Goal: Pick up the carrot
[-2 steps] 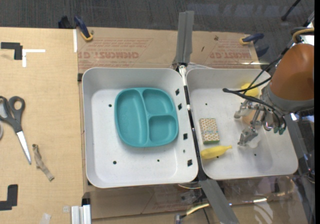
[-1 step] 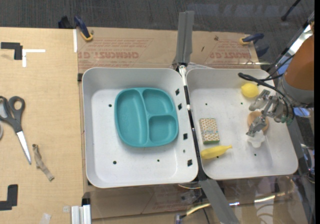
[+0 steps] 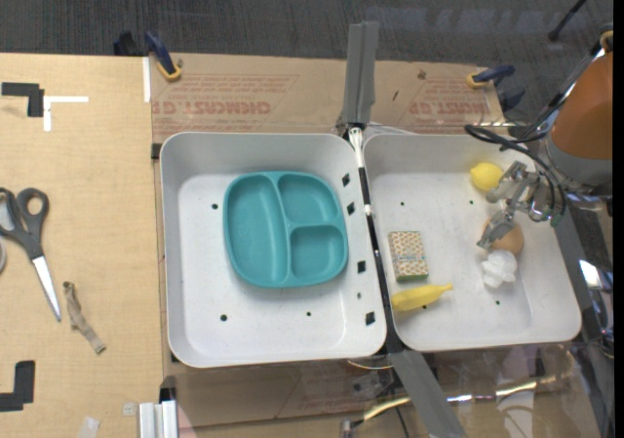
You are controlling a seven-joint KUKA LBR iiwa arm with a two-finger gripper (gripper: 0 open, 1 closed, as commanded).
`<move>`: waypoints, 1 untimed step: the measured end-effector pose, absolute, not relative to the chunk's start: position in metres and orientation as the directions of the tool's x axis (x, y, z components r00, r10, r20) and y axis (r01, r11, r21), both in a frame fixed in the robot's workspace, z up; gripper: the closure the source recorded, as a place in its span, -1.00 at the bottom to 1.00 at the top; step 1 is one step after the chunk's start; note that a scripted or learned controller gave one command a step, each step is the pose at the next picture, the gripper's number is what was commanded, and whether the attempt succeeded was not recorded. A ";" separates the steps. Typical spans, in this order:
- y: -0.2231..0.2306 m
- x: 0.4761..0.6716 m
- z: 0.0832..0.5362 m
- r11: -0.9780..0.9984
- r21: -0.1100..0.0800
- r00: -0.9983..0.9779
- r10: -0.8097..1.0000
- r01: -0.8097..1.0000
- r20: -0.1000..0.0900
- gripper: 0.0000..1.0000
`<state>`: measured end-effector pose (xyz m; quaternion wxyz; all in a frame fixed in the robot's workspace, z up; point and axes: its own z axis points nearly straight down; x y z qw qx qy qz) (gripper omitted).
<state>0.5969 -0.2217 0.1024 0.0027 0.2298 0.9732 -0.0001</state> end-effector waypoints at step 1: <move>-0.221 0.599 0.113 0.896 0.001 -0.896 0.444 0.444 -0.012 1.00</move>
